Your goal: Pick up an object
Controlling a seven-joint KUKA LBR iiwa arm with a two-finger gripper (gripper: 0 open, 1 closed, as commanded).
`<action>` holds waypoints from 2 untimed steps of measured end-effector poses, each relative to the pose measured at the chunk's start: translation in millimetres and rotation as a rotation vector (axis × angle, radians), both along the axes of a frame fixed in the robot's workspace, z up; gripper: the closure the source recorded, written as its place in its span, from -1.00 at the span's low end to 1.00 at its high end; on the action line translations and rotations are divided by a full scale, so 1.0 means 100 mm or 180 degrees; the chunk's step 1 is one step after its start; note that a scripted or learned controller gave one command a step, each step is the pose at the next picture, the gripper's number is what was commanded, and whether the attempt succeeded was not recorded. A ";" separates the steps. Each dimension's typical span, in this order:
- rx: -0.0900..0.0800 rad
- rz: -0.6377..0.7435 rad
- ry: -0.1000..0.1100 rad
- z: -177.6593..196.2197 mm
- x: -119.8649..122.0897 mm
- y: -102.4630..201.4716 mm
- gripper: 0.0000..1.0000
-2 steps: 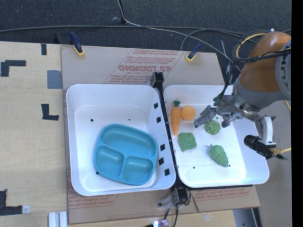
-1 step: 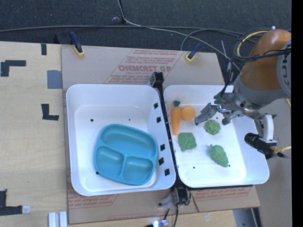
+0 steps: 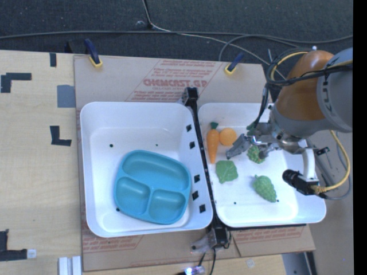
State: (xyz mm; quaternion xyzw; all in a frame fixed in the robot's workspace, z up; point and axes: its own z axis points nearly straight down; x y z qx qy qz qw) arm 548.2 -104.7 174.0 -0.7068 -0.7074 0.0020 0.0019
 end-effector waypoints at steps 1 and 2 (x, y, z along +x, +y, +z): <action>0.0001 -0.0002 0.0007 -0.63 0.02 -0.04 -1.00; -0.0003 0.0001 -0.0013 -0.90 0.02 -0.04 -1.00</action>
